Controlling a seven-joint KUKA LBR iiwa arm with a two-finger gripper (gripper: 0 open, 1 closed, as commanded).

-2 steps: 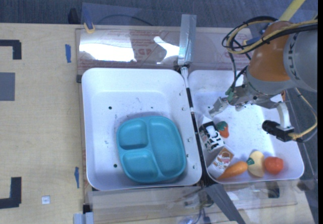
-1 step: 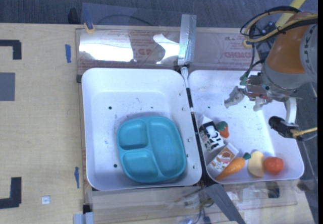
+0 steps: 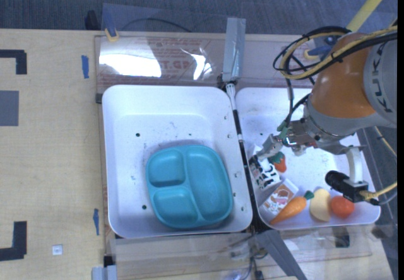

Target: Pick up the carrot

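Carrot (image 3: 291, 208) lies tilted at approx 5 o'clock in the right bin (image 3: 252, 108), tip toward the near rim, wedged btw a small carton (image 3: 278, 195) and a pale yellow fruit (image 3: 320, 204), w/ a red-orange fruit (image 3: 342, 207) beyond. Gripper (image 3: 273, 157) hangs at 11 o'clock from it, prob lining up; can't tell its state. Left bin (image 3: 120, 115) holds a teal divided plate (image 3: 188, 185). Wooden bench (image 3: 44, 146), grey carpet at 12.

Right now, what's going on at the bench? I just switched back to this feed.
The grey KUKA arm with the orange band is reaching into the right-hand white bin, its gripper low over the items at the near-left side. The orange toy carrot with a green top lies on the bin floor beside a pale yellow fruit, not picked up. A turquoise divided plate sits in the left bin.
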